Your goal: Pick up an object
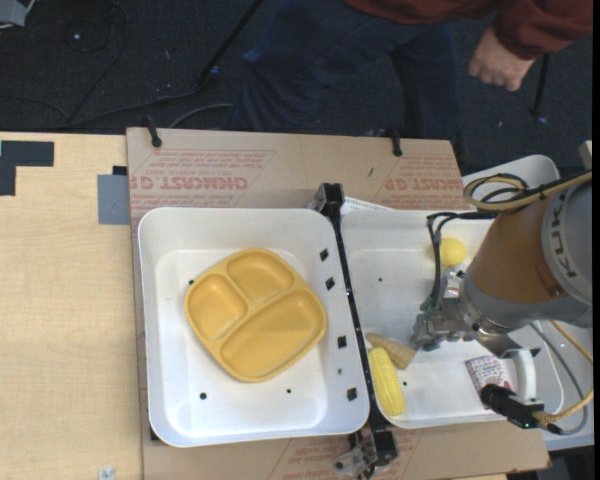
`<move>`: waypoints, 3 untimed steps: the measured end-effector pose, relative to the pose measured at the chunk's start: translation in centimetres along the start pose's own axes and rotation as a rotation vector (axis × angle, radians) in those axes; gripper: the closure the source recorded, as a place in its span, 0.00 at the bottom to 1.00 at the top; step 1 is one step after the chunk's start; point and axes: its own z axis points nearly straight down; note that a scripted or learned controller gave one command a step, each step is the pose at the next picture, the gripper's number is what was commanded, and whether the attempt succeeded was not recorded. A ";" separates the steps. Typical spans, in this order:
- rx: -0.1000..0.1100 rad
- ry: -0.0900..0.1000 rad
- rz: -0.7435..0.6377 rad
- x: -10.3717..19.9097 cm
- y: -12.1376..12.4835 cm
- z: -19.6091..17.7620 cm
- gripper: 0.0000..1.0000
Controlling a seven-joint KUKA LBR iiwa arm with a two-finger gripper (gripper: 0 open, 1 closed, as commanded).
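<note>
The arm comes in from the right, and its gripper (427,330) is low in the right bin (400,258), close to the bin's near left part. How the jaws stand cannot be told from this view, because the wrist hides them, and nothing is seen held between them.

The thing nearest to the gripper is the corn cob (386,381), a yellow piece that lies by the near left corner of the right bin, along the divider between the bins. Just beside its far end lies a small tan piece (394,350), which looks like a wedge; it is very near the gripper. The corn cob is probably a light plastic toy, stiff, with a bumpy surface that should not slip much. The best hold would likely be across its middle, where it is narrow enough. Because it lies close to the wall, one finger may have little room there.

Further in the right bin there is a yellow round object (452,252) at the far side, and a small white item with red print (487,372) at the near right.

The left bin (170,368) holds one yellow divided plate (256,313), flat, in its middle.
</note>
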 end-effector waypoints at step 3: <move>0.001 0.001 -0.009 3.4 0.5 -10.4 1.00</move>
